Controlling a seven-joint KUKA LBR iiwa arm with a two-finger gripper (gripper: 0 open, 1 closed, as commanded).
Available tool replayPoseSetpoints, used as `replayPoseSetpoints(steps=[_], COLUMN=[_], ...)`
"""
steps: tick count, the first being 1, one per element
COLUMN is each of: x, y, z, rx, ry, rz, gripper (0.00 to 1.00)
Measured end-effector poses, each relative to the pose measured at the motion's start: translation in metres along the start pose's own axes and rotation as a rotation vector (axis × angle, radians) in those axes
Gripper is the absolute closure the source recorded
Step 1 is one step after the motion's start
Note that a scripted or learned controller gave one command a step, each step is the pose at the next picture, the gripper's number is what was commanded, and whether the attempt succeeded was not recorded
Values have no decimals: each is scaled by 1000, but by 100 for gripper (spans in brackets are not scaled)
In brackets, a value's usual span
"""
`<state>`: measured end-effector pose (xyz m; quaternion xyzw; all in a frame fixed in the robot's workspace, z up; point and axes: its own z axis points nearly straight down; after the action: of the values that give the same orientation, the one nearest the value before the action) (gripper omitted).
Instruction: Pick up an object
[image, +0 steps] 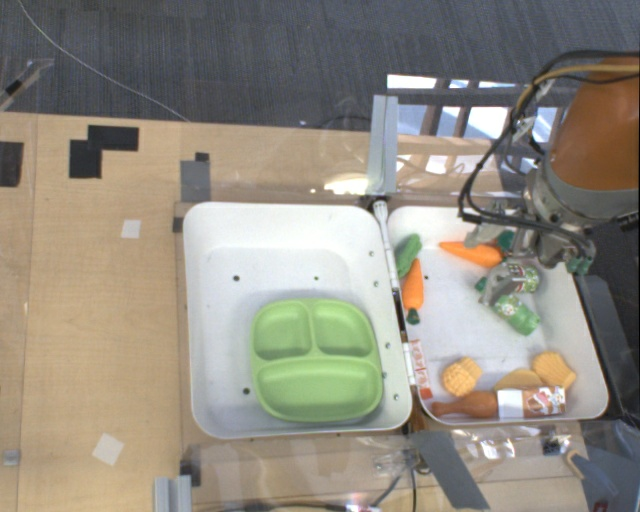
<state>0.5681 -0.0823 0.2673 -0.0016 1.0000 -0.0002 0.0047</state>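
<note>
The arm reaches in from the right and hangs over the upper part of the right bin. Its fingers point down at a small can with a green and white label. The can sits directly under the fingers, but whether they are apart or closed on it cannot be told from here. A green object lies just below the can, touching or nearly touching it. A carrot lies just to the left of the fingers, pointing left.

The right bin also holds an orange and green vegetable against its left wall, with a green piece above it. Near the front edge lie a yellow waffle-like piece, two tan bread-like pieces, and a brown bottle on its side. The bottle's label is white and red; its print is too small to read.

The left bin holds a green divided plate with three compartments, set toward the front right. Both bins rest on the table.
</note>
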Motion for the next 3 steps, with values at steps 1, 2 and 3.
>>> replayPoseSetpoints(steps=[1,2,3], x=[-65,-25,-8], y=[-8,-18,-2], z=[116,178,177], rx=[-2,0,1], ry=[12,-7,-6], rz=[-9,78,225], gripper=[0,0,0])
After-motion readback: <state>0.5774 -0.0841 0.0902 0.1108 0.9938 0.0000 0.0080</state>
